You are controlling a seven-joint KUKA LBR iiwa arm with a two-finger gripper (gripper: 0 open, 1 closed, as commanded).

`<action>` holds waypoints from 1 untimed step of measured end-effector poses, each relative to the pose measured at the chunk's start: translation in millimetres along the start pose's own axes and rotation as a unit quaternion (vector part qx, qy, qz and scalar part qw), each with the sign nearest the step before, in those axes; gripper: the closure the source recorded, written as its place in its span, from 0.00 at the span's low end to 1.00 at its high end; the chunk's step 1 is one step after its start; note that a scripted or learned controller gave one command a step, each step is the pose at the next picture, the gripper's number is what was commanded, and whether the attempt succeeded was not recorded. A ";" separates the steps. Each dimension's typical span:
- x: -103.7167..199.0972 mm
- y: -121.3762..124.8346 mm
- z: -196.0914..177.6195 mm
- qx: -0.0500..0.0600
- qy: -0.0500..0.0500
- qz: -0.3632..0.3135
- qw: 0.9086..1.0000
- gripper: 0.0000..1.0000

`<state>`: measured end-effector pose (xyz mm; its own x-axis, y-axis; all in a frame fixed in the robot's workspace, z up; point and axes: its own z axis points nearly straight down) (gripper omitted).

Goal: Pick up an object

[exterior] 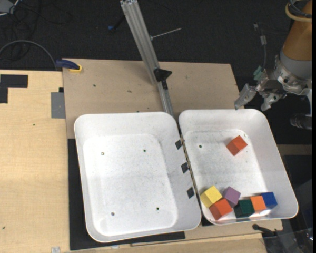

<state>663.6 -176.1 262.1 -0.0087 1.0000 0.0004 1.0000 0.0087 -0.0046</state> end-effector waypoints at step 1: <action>0.1 0.0 0.1 0.000 0.000 -0.001 1.000 0.00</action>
<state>663.6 -176.0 262.0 -0.0100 0.9999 0.0007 0.9999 0.0100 -0.0049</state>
